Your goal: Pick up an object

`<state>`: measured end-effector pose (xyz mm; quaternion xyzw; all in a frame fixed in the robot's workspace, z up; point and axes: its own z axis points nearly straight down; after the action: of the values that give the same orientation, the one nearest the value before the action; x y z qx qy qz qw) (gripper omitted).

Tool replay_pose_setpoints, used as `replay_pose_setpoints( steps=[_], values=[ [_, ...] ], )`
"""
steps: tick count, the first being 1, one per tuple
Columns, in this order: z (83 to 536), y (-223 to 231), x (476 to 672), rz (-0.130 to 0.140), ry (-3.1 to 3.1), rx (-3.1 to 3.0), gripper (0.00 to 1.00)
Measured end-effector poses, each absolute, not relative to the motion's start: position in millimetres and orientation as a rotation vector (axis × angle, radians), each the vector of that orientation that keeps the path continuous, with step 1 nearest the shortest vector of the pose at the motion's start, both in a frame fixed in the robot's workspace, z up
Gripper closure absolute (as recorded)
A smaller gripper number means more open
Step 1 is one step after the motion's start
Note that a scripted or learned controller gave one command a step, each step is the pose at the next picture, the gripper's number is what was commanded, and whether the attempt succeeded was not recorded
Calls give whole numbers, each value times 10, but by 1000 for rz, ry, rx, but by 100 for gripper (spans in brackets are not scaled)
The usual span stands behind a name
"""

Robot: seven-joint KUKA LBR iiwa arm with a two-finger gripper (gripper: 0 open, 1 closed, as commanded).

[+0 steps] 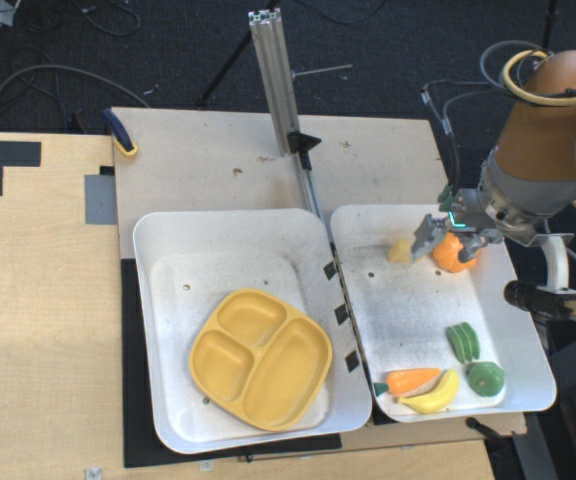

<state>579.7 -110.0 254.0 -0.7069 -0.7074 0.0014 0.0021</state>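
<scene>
My gripper [450,242] hangs over the back part of the right bin [528,393], its fingers spread apart. An orange fruit [452,256] lies right under it, between and slightly in front of the two fingertips; nothing is lifted. The left finger [425,238] stands clear of the orange. A small pale yellow piece [399,251] lies just left of the gripper. Toward the bin's front lie a green vegetable [462,341], a round green fruit [485,377], a carrot [411,379] and a banana [432,396].
The left bin [168,238] holds a yellow divided plate [260,357]. A metal post [276,78] rises behind the seam between the bins. The arm's body [538,148] overhangs the right bin's back right corner.
</scene>
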Motion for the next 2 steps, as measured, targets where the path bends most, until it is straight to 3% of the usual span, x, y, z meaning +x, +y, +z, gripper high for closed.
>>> replay_pose_setpoints(
  steps=[1, 2],
  values=[
    [2548, -1100, 5801, 3, -2220, -2218, 0],
    [2072, -1178, 5788, 8, -2216, -2218, 0]
  ],
)
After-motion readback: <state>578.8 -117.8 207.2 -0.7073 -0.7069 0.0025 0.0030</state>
